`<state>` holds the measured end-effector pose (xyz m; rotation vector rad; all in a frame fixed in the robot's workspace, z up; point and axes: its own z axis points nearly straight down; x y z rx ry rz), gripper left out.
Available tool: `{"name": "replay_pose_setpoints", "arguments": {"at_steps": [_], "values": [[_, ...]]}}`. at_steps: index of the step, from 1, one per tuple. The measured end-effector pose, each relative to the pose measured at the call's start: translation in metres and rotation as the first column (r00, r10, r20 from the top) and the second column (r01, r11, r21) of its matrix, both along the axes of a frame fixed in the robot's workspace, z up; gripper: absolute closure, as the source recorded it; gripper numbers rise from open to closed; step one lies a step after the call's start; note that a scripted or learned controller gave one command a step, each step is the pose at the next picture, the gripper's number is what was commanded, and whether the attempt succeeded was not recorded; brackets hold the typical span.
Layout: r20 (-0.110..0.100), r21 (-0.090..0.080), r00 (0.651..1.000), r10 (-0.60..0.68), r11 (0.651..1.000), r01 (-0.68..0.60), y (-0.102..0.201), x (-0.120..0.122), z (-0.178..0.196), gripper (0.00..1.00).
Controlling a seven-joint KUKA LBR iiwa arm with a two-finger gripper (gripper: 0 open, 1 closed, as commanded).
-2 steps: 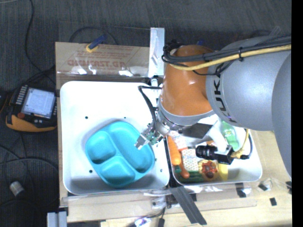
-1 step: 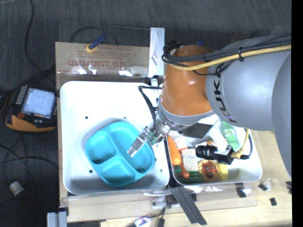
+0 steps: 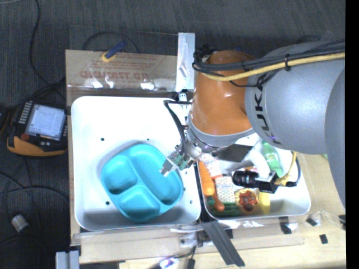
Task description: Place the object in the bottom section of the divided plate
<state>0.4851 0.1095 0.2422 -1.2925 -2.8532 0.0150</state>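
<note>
Dark carpet surrounds a bench on which two shallow white bins are set side by side, the left bin (image 3: pixel 84 122) bearing a smooth blue divided plate (image 3: pixel 140 181) with rounded sections, the right bin (image 3: pixel 303 203) crowded with toy food (image 3: pixel 235 198) of mixed colours. The gripper (image 3: pixel 175 164) is poised over the plate's right section, seemingly for a drop, and something small and greenish is seen at its tip, though whether it is gripped cannot be told.
</note>
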Motion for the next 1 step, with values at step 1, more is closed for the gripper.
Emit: {"name": "replay_pose_setpoints", "arguments": {"at_steps": [1], "values": [[0.0, 0.0, 1.0, 0.0, 1.0, 0.0, 0.0, 0.0, 0.0, 0.0]]}}
